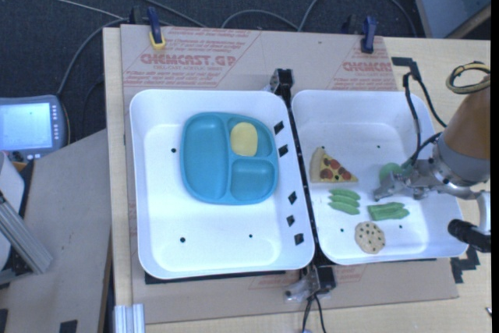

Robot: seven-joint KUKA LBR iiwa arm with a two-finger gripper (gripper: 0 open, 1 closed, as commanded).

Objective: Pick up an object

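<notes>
Grey-armed gripper (387, 188) is reaching low into the right bin (343, 111), finger state impossible to tell, apparently closing on green pods (388, 210) lying just below, near pizza (330, 167) and cookie (369, 237), while the left bin (156, 168) is holding a blue tray (204, 160) with a yellow piece (244, 139).

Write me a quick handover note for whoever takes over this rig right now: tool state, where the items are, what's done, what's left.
Tool: low in the right bin, near its right wall, between two green pieces; nothing visibly held.
Right bin: pizza slice at left, pea pod below it, cookie near the front, green piece just under the tool, another green piece just above it.
Left bin: blue tray with a yellow item in its upper right compartment.
Done: arm is down among the items.
Left: grip one object and lift it clear.
</notes>
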